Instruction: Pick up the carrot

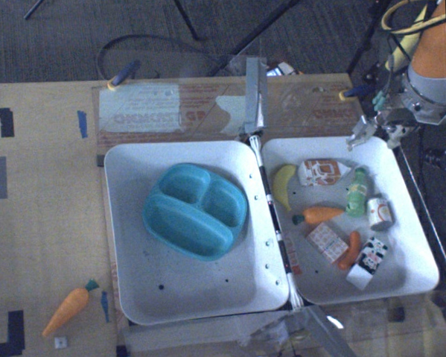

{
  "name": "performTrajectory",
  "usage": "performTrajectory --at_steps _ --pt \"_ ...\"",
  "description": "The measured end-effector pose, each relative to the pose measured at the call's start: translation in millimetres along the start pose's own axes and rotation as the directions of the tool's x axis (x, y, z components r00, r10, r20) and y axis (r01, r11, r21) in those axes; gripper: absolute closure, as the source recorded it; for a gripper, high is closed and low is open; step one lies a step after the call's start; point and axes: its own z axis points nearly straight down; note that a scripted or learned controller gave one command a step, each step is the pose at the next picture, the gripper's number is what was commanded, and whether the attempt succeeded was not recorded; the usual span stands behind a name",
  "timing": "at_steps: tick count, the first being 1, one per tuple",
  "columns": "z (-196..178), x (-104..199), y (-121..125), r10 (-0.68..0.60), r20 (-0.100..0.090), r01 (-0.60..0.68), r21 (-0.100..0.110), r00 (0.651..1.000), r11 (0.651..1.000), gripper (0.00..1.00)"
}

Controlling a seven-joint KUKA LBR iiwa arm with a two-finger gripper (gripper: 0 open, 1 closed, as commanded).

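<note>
Carrots show in two places: one (66, 310) lies on the bench left of the left bin (132, 291), and another (319, 215) lies in the right bin (418, 272), between a banana (282, 186) and a green bottle (357, 192). The left bin holds a blue tray (195, 210). Farther right, the gripper (375, 131) hovers over the right bin's far corner; whether its jaws are spread I cannot tell.

No lettering can be read
</note>
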Motion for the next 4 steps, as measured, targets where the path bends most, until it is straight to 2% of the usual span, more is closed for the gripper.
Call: performTrajectory --at_steps 1,2,3,4 --pt "82.2 37.8 -13.3 -0.201 0.011 0.202 -0.024 0.979 0.979 0.0" --pt "113.8 71.8 -68.4 -0.668 0.008 0.668 -0.007 0.744 0.744 0.0" --pt "114.5 71.0 -37.8 -0.342 0.004 0.342 -0.008 0.94 0.94 0.0" --pt "113.9 75.9 -96.2 -0.181 0.002 0.181 -0.009 0.983 0.983 0.0"
